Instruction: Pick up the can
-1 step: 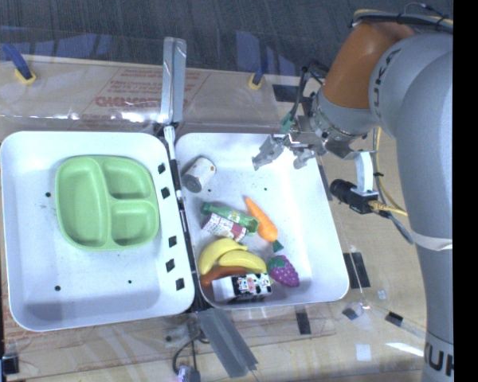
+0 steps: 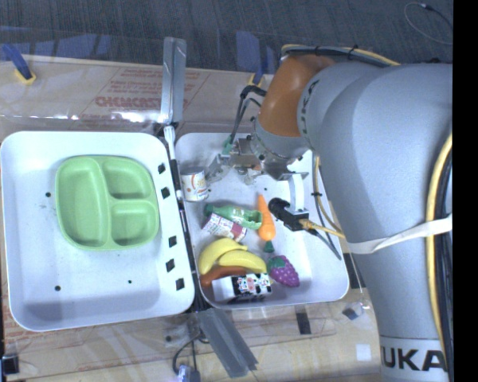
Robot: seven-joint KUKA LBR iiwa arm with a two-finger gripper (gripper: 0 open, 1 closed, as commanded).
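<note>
Camera view: can (image 2: 194, 185) at bin's (image 2: 334, 281) 10 o'clock, prob. light, stiff, slick; you'd grip across its sides. Gripper (image 2: 227, 159) just beside it; grip state unclear.

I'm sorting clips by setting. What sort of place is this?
Most likely a robotics lab bench set up for picking trials: a KUKA arm reaches over two white bins, one holding toy food such as bananas and a small can, the other a green divided tray.
</note>
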